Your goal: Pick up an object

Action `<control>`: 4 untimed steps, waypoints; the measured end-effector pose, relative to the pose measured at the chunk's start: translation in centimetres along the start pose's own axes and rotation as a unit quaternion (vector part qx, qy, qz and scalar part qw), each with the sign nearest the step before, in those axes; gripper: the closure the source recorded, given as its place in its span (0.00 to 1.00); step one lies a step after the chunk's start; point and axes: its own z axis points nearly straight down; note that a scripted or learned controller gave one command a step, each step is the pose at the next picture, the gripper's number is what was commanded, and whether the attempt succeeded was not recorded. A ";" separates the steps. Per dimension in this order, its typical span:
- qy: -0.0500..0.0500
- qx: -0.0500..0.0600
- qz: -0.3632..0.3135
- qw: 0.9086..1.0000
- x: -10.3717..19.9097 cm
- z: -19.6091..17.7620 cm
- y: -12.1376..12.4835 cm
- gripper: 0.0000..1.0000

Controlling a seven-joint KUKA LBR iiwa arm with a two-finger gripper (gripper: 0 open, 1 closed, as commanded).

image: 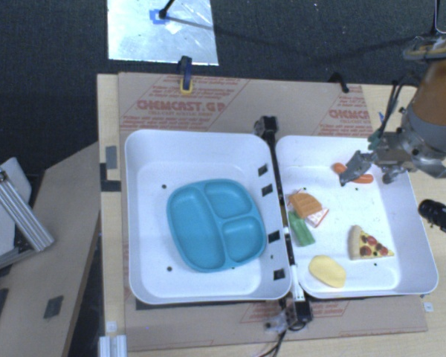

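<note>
gripper point(354, 171) is poised over the carrot point(354, 172) at the back of the right bin point(420, 274); finger state cannot be told. risk judged: the small, rounded carrot could be nudged sideways and missed if the closing is off-centre.

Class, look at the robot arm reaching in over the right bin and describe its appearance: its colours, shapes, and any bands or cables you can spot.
The arm is bulky and rounded, with an orange-brown section above a grey wrist. It ends in a grey metal gripper with dark, angular fingers. Thin cables run along the wrist. The picture is too blurred to make out any markings.
</note>
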 end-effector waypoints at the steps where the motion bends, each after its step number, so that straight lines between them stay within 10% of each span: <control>1: -0.001 -0.005 -0.001 1.000 0.0 -0.5 0.2 0.00; 4: 0.000 -0.002 0.000 1.000 1.3 15.7 -1.5 0.00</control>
